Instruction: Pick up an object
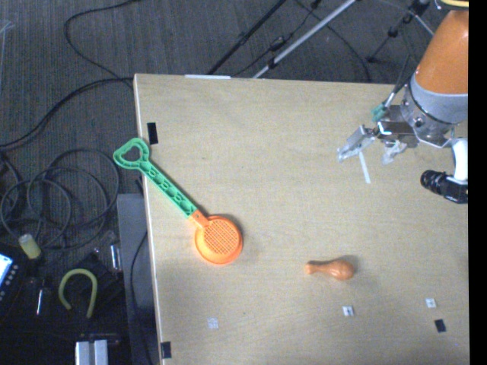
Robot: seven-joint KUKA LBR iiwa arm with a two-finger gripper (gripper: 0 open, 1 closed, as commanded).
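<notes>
While the grey arm (449, 67) with its orange band reaches in from the right edge, a pale bench (304, 166) fills most of the camera view, bearing two loose things. Largest of them is a toy sieve (183, 204), its green handle running from a looped end at upper left down to an orange mesh head at lower right, lying near the bench's left edge and well apart from the arm. Smaller, and nearer, is a tan pear-shaped object (332, 268), its long axis roughly level with the frame, thin end to the left and bulb to the right. It lies below and slightly left of the gripper (367, 149), which hangs over the bench's upper right with pale fingers spread wide and nothing between them. Judged from this layout, the tan object is the likelier pick, and the move would call for travel down the frame and a wrist turn to close across its narrow width. Much of the arm is cut off by the frame; the fingertips blur against the bench, and the gripper's height above it cannot be told. Small dark and white markers (348, 310) dot the lower right surface.
</notes>
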